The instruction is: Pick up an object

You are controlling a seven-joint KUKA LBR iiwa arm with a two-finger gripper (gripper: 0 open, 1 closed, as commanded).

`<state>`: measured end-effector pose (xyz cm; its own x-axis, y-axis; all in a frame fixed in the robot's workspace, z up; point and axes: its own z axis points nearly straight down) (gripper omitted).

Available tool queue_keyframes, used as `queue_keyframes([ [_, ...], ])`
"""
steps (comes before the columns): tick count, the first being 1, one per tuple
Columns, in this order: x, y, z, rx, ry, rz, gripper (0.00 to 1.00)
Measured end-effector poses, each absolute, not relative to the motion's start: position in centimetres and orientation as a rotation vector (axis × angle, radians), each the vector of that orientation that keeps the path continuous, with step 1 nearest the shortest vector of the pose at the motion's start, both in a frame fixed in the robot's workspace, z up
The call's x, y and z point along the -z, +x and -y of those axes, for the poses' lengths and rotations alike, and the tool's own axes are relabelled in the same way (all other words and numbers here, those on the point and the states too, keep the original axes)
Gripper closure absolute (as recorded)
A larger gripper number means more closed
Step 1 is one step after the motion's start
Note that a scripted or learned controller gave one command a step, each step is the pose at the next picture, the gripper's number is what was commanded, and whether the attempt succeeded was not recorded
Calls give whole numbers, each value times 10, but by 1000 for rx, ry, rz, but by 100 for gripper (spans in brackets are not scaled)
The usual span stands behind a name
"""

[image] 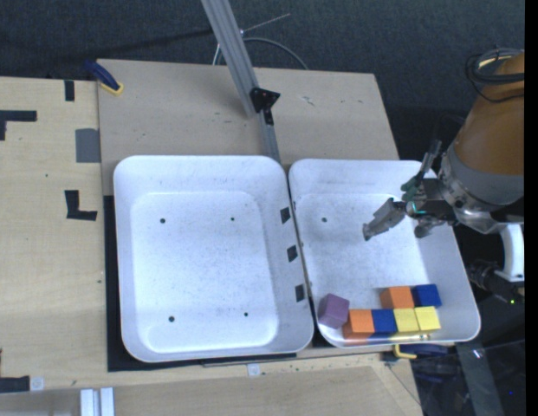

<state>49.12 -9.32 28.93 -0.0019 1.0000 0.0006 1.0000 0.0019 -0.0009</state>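
Gripper [383, 219], grip unreadable, hangs mid-right over the right bin [355, 176], so it likely must descend toward the lower-right blocks [398, 312].

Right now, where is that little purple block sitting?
In the camera view, the purple block lies in the right bin, at its near left corner, just left of the orange block that starts the cluster of coloured blocks.
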Motion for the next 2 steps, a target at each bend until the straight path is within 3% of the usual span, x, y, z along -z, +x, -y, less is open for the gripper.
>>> queue_keyframes([
  [1,-245,509,86,-6,-2218,2219,0],
  [2,-236,489,95,-5,-2221,2219,0],
])
